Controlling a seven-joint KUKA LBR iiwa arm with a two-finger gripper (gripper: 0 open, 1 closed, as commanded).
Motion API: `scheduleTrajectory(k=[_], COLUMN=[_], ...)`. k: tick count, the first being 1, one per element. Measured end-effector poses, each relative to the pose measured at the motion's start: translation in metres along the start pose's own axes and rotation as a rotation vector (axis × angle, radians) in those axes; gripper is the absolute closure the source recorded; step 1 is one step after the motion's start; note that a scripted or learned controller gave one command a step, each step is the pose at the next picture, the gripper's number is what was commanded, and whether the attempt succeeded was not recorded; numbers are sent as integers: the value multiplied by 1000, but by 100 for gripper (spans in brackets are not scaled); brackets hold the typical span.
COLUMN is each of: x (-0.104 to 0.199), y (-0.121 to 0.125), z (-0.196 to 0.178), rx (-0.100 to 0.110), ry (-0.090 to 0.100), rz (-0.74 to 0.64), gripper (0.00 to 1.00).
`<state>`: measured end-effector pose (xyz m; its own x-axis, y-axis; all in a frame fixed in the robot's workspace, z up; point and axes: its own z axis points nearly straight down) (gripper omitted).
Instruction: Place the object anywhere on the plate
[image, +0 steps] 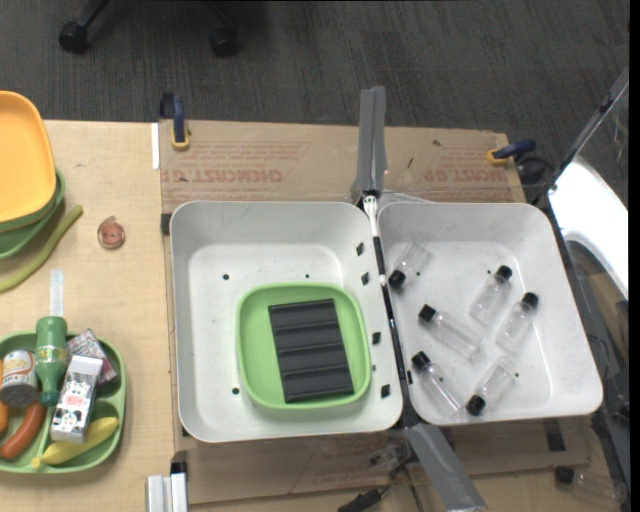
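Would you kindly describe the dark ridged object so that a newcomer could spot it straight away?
Find the two white bins side by side; take the left bin. A green plate sits in it, and the dark ridged block lies on that plate. Unlike the clear black-capped vials next door, it is opaque, rectangular and grooved.

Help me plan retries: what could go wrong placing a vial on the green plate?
1. The clear vials lie on their sides, close together in the right bin; a grasp may slip or bump a neighbour.
2. A dark ridged block covers most of the green plate, so a round vial could roll off.
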<state>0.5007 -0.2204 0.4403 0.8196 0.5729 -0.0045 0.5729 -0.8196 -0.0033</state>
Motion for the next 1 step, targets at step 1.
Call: scheduleTrajectory(k=[1], x=[-20], y=[-11], z=[0], rx=[0], ry=[0], rz=[114], gripper=[0])
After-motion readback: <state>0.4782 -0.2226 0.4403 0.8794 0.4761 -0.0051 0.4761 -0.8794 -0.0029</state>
